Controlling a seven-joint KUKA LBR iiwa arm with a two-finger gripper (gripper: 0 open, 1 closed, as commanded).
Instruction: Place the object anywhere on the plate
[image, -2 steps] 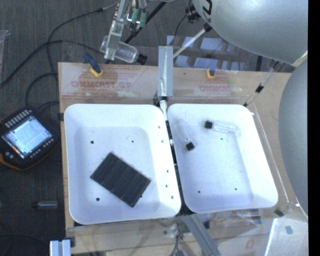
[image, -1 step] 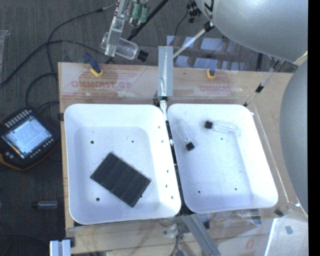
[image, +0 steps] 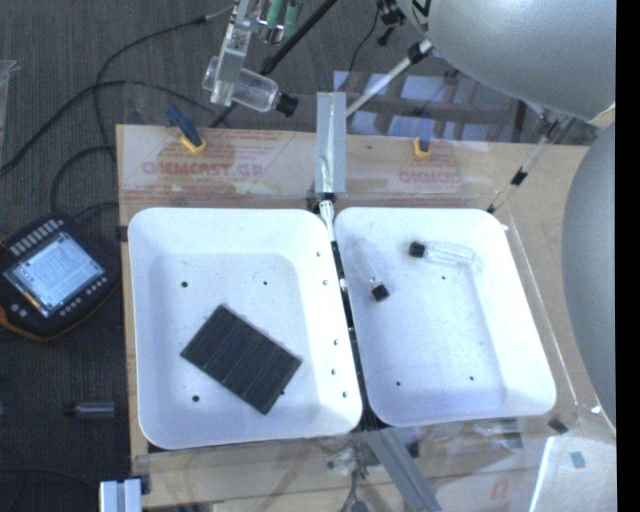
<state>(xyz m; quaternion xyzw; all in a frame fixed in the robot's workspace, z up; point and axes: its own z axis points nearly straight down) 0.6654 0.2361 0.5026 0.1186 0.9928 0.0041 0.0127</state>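
A dark ribbed rectangular plate (image: 240, 358) lies flat in the left bin (image: 150, 260), toward its front. High above the bench's far left edge, my gripper (image: 234, 76) hangs at the top of the view. It is shut on a clear vial with a black cap (image: 248, 91), which lies roughly level with its cap pointing right. The vial looks large because it is raised toward the camera. The grey arm (image: 520, 40) spans the top right corner and the right side.
Two more clear vials with black caps lie in the right bin (image: 520, 330): one near the back (image: 442, 253), one by the left wall (image: 369, 272). A metal post (image: 330, 145) stands behind the bins' junction. A teach pendant (image: 50, 272) sits off the bench's left.
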